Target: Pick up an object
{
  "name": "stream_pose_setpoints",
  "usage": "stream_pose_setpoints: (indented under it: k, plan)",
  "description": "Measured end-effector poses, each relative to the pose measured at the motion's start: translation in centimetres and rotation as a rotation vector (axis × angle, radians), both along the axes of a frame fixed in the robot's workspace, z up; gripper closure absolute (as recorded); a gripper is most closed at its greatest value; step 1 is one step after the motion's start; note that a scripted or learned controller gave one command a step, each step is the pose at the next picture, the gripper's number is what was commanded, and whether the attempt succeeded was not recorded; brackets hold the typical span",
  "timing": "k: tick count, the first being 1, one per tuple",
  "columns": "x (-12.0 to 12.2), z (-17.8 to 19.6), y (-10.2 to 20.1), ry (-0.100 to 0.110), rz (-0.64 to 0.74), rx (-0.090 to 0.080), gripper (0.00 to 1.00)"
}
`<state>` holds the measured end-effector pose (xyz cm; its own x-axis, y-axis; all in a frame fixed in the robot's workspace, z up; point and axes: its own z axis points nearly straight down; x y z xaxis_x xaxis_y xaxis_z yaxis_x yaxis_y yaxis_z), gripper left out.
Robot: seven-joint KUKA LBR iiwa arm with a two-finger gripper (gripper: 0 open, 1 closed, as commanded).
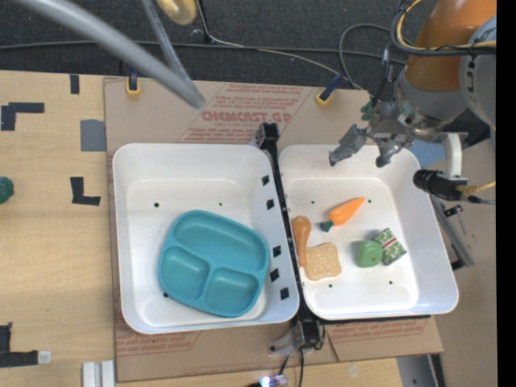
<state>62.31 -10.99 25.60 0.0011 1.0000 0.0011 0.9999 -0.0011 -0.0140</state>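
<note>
Gripper (364,153) poised at upper right of frame, above far rim of right bin (435,240); fingers spread, nothing pinched. Carrot (347,210) lies just below, mid-bin, apart from bread (322,261): judged easiest target. Tray (212,262) fills left bin (133,216).

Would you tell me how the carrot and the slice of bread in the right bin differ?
The carrot is orange, tapered and lies at a slant with a green stem end; the bread slice is tan, squarish and flat. The carrot lies apart; the bread touches a tan sausage-like piece. Both lie in the right bin.
</note>
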Motion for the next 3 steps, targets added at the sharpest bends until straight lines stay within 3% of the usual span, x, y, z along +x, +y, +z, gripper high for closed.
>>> stream_pose_setpoints:
  k: [1, 3]
  plan:
    - [0.2, 0.8, 0.0, -0.013, 0.003, -0.001, 0.0]
    - [-1.6, -11.1, -0.2, -0.006, 0.001, -0.001, 0.0]
